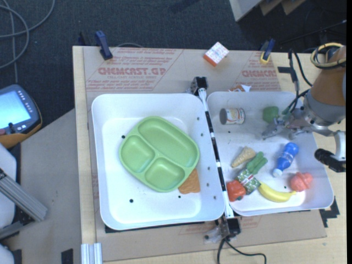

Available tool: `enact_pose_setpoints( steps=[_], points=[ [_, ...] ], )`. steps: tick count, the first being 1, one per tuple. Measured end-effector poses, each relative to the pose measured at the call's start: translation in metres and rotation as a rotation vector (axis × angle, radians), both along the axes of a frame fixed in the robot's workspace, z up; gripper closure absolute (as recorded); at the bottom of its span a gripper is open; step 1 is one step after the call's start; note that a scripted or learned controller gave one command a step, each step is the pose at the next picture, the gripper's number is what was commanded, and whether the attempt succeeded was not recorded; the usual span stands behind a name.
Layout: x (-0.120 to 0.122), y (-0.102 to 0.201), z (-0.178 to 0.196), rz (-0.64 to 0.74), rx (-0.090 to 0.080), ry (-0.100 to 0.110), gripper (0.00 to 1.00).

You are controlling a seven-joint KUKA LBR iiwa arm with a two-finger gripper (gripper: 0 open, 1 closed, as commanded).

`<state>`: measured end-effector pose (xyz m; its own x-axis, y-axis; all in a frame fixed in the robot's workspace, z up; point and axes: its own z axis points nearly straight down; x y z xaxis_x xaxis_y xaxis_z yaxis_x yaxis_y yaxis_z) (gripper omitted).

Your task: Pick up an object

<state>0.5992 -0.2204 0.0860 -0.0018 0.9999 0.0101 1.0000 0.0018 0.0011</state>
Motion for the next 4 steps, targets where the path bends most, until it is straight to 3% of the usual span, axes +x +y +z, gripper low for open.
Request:
enact_pose_setpoints(
  steps=[1,2,3,4],
  points=[
    [-0.039,0.023,0.015,-0.003,-0.008,0.005,0.00],
    [-0.064,0.021,0.044,-0.003,-0.009,0.003,0.00],
    [-0.093,0.002,-0.003,-0.002,-0.003,0.004,0.00],
    [-0.092,0.002,0.009,-0.001,-0.008,0.001,1.00]
  ],
)
